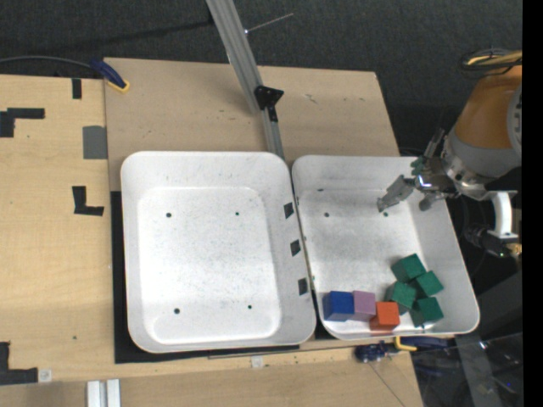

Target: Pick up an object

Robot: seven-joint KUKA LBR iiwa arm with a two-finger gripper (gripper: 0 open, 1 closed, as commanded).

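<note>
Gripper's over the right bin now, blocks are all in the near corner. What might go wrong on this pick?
1. The green blocks are bunched together touching, so the gripper may clip two or slip off.
2. The blue block, purple block and orange block sit tight against the right bin wall, leaving little room to close around them.

- The arm [490,117] is cut off by the right edge; just its orange band and wrist show.
- The gripper [395,195] is small and blurred; whether its fingers are apart cannot be told.
- The green blocks [416,291] in the right bin's [356,227] near right corner overlap, so their count is unclear.
- The pole [233,32] runs off the top edge.
</note>
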